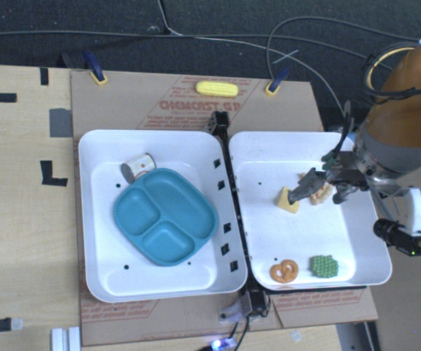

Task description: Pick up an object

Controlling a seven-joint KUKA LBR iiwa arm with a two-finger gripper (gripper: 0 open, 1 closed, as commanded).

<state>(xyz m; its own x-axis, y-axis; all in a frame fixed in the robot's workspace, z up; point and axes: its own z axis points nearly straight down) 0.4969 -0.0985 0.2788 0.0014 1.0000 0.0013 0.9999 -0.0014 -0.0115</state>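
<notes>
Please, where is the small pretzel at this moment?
In the camera view the pretzel lies in the right bin, near its front edge, just left of the green object and apart from it.

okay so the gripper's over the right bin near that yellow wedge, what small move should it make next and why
Probably ease straight down over the yellow wedge: the gripper sits right beside it in the right bin, so it is the nearest thing to grasp.

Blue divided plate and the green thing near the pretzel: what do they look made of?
The blue divided plate looks like moulded plastic: even colour, smooth matte surface, rounded compartment ridges. The green object has a bumpy, dotted surface, possibly soft rubber or foam play food; too small to be sure. The pretzel beside it looks glossy, likely plastic.
</notes>
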